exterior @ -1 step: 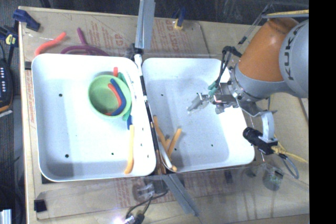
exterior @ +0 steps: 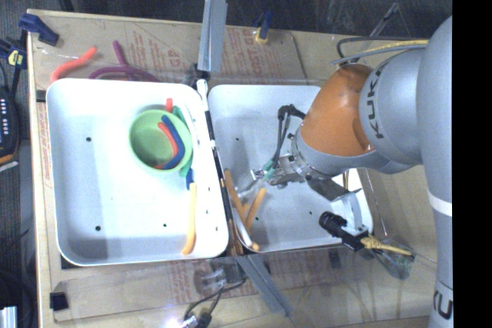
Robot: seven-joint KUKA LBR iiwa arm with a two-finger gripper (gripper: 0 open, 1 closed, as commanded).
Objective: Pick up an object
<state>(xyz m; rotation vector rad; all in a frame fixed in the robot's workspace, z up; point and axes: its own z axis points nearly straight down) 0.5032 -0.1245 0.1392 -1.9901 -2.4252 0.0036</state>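
Note:
My gripper [exterior: 257, 180] is low in the right bin [exterior: 246, 107], near its left wall, under the orange wrist band. Just beside its tip lie two orange sticks [exterior: 256, 205], one along the wall and one slanted under the gripper. A metal spoon-like piece [exterior: 244, 238] rests at the bin's front left corner. A small green bit [exterior: 270, 165] shows close to the gripper body. Nothing is clearly seen between the fingers.
The left bin [exterior: 77, 165] holds a green bowl [exterior: 157, 140] with a blue curved piece [exterior: 177, 138] and a red piece [exterior: 166, 127] in it, and a long orange stick [exterior: 190, 223] by its right wall. Clamps and hoses lie on the bench behind it.

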